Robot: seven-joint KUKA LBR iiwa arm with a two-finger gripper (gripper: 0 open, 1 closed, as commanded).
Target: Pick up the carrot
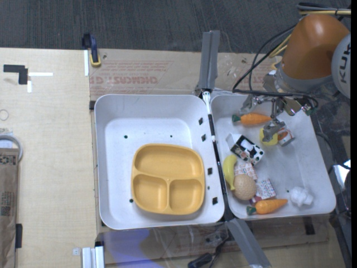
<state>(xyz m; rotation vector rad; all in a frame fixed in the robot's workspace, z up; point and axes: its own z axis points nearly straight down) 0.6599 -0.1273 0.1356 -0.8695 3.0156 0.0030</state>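
Worktop's got two white bins; you're working the right bin. Nothing's lifted yet, so the pick is all still ahead. Gripper hovers near the far edge, can't tell its state. One carrot lies just beside it, another carrot at the near edge.

A: Where does the camera sit?
B: Fixed above the table, looking down at a slant, far enough to take in both white bins: the left bin, the right bin.
A: And the arm?
B: It enters from the right.
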